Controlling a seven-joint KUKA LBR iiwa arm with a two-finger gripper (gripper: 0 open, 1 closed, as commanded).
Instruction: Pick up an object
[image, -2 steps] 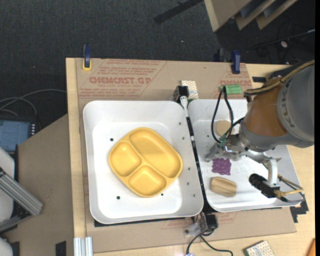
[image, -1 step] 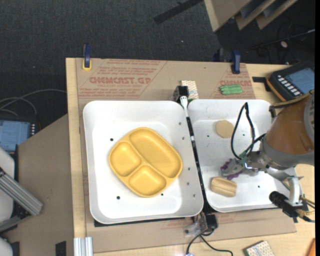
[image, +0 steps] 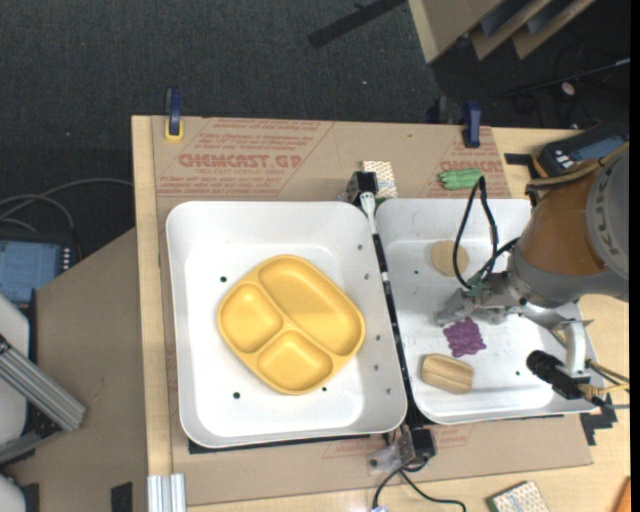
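Purple object (image: 464, 337), small, frilly-edged, flat in right bin (image: 500, 400), under gripper (image: 462, 305)

I read even, bright overhead lighting; the white bins (image: 190, 300) glare slightly, shadows stay soft, and focus is mildly soft.

Board (image: 250, 160) under the bins carries red print, upside down and mirrored; reads roughly "CHEMCAST GP". Smaller lines illegible.
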